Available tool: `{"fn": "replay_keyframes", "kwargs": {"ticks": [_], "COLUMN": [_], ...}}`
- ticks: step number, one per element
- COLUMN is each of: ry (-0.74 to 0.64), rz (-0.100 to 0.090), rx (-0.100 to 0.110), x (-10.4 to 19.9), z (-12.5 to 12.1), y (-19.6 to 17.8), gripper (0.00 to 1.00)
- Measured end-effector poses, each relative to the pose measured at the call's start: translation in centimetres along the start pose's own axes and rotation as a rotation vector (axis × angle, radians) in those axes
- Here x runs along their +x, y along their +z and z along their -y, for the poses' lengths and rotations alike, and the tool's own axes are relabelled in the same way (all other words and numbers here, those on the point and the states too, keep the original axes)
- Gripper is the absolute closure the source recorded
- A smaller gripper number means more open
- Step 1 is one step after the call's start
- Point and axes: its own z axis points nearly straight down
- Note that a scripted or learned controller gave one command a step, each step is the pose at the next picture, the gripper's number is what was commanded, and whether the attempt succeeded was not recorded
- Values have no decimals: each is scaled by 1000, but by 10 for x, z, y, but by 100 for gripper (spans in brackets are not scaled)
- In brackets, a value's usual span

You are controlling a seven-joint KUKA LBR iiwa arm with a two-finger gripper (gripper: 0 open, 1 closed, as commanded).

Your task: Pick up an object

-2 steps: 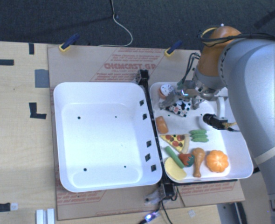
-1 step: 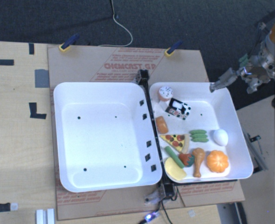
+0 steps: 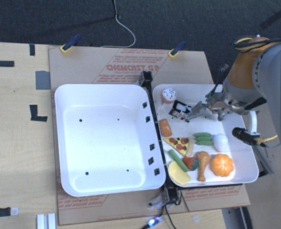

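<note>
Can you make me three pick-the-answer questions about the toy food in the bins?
1. Where does the orange lie?
A. left bin
B. right bin
C. on the bench

2. What colour are the clamps at the cardboard's far edge?
A. blue and yellow
B. red
C. white

3. Where is the gripper?
A. over the left bin
B. low in the right bin beside the small black-and-white item
C. above the orange

Answers: B, the orange sits near that bin's front corner; A, the clamps show both colours; B, its tip points at that item.

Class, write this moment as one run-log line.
arm: over right white bin | gripper: low beside black-and-white toy | holding: nothing seen | left white bin: untouched
</note>
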Motion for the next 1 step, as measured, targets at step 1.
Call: {"fn": "replay_keyframes", "kwargs": {"ticks": [1], "ry": [1], "rz": [5], "rx": [-37], "x": [26], "z": [-47], "y": [5], "gripper": [0]}}
